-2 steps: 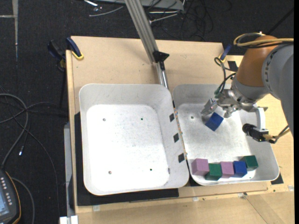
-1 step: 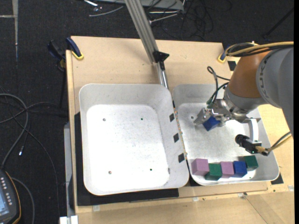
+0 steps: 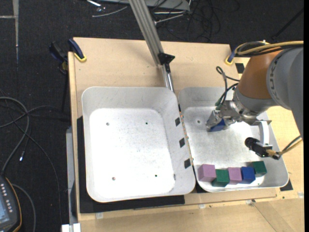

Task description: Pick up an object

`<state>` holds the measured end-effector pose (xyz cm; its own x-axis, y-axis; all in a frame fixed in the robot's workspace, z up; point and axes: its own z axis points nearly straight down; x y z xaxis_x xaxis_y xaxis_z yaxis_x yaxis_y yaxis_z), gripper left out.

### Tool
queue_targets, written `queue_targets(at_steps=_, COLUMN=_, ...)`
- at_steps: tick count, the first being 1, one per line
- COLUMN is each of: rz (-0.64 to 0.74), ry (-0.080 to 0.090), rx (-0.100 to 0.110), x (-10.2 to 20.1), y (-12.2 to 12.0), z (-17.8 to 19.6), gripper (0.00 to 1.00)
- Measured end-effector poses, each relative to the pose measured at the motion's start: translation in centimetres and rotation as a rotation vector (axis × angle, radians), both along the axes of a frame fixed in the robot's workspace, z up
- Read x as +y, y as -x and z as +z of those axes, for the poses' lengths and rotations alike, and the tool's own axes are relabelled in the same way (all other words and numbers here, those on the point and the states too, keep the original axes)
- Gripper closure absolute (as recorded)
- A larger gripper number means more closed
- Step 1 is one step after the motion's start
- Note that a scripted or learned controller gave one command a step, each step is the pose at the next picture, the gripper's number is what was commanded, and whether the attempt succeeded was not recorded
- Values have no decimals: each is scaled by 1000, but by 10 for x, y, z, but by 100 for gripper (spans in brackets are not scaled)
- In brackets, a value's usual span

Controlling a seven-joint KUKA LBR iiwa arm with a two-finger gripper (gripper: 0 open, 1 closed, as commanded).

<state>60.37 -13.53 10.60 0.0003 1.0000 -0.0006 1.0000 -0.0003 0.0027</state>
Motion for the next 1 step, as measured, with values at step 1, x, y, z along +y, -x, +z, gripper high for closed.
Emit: queue_targets(at_steps=1, rz=9, ry=-2, rx=-6, x=70, y=-13, z=94, gripper=100)
